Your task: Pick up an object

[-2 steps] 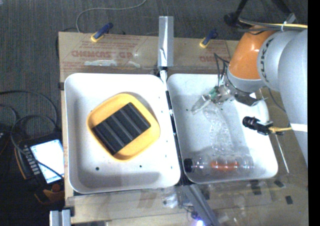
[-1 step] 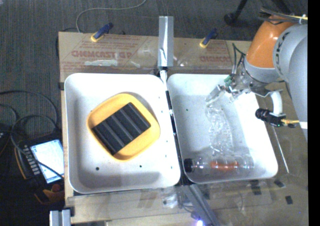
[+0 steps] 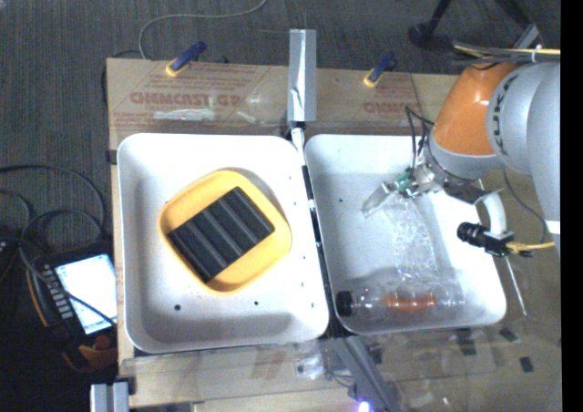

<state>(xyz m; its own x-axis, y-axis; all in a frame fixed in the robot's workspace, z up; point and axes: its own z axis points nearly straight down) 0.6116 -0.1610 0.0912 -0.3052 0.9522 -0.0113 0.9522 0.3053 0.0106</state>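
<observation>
The camera view caught my claw [image 3: 408, 184] low over the upper part of the right bin [image 3: 346, 246], at the end of my grey arm with its orange band [image 3: 469, 123]. From that angle I could not tell how the claw was set; the wrist and some cabling hid most of it, and what showed was small and blurred.

Directly under and beside the claw lay a piece of clear crinkled plastic [image 3: 408, 232], running from the claw's tip down toward the bin's middle. Its upper corner seemed to touch the claw, or sit just beside it, but I could not say that it was gripped; the rest of it looked flat on the bin floor.

Further down, along the near wall of the same bin, a clear plastic bottle [image 3: 401, 301] lay on its side, dark cap pointing left, something orange-brown inside. It was well apart from my claw and untouched.

In the left bin [image 3: 137, 310] sat a yellow tray with a black ribbed insert [image 3: 225, 230], resting tilted in the middle, far from where I was working. Both bins stood on the tabletop [image 3: 182, 96], with two blue-handled clamps at its far edge.

My judgement was that the pick was at the reaching or closing stage, with the plastic the likely target. Nothing had yet left the bin floor, so securing a hold and lifting remained.
</observation>
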